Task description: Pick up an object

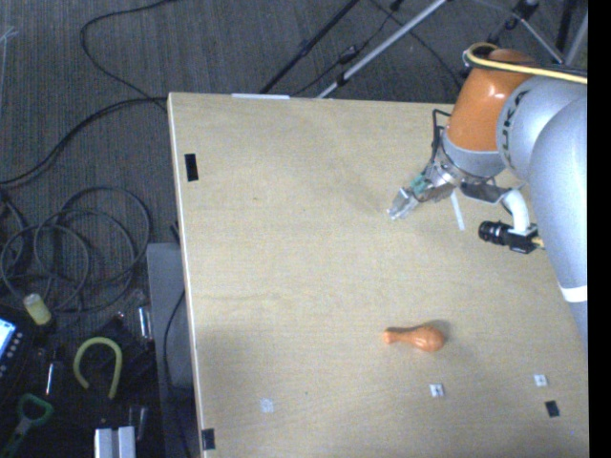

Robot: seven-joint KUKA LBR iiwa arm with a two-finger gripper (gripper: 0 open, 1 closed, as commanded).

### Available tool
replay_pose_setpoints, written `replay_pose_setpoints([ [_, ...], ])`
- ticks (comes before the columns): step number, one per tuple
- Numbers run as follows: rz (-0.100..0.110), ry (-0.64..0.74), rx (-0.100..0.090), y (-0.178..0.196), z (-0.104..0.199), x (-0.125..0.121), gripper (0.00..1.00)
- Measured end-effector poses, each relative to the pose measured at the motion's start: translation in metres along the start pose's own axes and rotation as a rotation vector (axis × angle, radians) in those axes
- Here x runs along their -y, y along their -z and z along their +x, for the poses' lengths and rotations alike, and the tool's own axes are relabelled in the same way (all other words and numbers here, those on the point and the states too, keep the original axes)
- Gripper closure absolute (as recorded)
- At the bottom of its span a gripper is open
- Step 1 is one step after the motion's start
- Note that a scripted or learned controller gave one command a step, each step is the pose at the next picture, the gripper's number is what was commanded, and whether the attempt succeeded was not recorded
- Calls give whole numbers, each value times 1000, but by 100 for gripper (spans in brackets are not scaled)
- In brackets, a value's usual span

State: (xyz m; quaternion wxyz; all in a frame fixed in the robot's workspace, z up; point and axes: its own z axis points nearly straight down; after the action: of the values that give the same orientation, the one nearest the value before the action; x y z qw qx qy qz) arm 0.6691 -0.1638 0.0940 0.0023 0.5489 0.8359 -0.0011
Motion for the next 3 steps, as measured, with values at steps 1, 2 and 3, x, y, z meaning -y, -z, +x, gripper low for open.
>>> replay_pose_setpoints([
  [1,-1,0,-5,77,36,-16,100],
  [2,0,-60,-5,89,32,-14,100],
  [3,-1,-59,-5,98,33,-14,100],
])
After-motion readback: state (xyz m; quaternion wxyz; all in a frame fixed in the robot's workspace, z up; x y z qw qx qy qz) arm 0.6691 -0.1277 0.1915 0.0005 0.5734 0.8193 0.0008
